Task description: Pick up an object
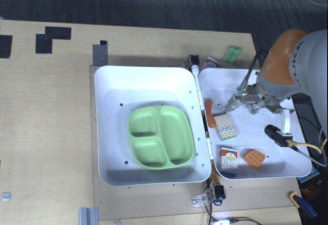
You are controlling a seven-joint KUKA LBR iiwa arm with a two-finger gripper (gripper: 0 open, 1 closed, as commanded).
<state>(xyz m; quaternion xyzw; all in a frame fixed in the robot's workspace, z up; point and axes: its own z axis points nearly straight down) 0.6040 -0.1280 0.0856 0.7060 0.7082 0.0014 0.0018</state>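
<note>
My gripper [242,106] hangs over the middle of the right bin [297,167], fingers spread open with nothing between them. Just below and left of it lies a small patterned square pad [225,127]. An orange stick-shaped piece [208,113] rests along the bin's left wall. Near the front wall sit a small printed box [228,159] and an orange waffle-like piece [253,158]. The grey arm with its orange band [283,61] enters from the right and hides part of the bin's far right side.
The left bin [110,116] holds a green divided plate [160,135]. A green item [233,54] and a small purple item [212,60] lie on the bench behind the right bin. The wall between the bins runs close to the orange stick.
</note>
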